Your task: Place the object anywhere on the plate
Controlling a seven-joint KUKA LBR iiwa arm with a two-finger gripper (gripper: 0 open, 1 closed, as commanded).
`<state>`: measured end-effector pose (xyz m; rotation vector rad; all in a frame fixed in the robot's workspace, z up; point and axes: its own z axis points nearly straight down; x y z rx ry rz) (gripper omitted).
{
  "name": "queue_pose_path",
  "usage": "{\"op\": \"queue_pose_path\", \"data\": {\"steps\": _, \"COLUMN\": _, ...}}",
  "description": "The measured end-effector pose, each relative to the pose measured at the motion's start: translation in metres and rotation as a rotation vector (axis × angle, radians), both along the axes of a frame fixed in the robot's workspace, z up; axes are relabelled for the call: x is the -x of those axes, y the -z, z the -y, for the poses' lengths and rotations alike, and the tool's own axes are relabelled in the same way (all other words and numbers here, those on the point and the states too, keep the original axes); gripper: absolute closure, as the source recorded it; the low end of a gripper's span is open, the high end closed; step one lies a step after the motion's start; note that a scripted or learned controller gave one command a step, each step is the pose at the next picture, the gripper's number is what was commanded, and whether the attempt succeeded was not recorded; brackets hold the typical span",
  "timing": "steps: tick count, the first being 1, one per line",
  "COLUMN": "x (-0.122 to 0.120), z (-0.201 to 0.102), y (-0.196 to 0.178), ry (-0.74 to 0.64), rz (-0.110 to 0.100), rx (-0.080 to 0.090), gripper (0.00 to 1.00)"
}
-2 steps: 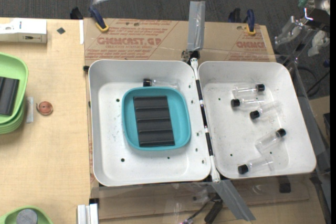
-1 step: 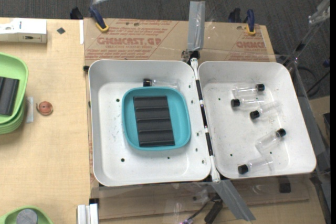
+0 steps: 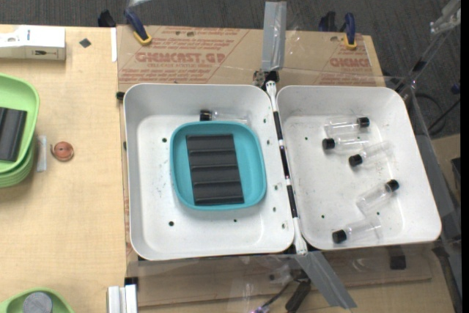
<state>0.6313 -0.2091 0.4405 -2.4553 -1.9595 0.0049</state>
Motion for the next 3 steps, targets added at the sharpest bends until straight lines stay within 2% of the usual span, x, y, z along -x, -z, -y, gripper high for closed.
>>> {"op": "queue_pose_path", "data": {"steps": 3, "x": 0.0, "z": 0.0, "y": 0.0, "ry": 0.0, "rz": 0.0, "rx": 0.0, "gripper": 0.0}}
